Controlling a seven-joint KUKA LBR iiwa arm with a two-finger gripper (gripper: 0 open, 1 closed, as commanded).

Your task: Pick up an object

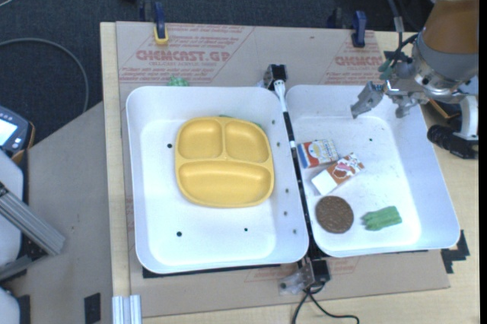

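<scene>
Camera view: two white bins sit side by side on a table. The left bin [152, 223] holds a yellow divided plate [224, 161]. The right bin [426, 201] holds a red-and-white packet [316, 152], a small carton [338, 173], a brown round cookie [334, 214] and a green toy [381, 218] toward five o'clock. The gripper [384, 96] hovers at the bin's one o'clock corner, fingers spread, pinching nothing.

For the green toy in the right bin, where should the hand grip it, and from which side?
Probably straight from above, closing across the short width of the green toy at its middle. It lies flat and elongated, apart from the brown disc and near the bin wall.
</scene>
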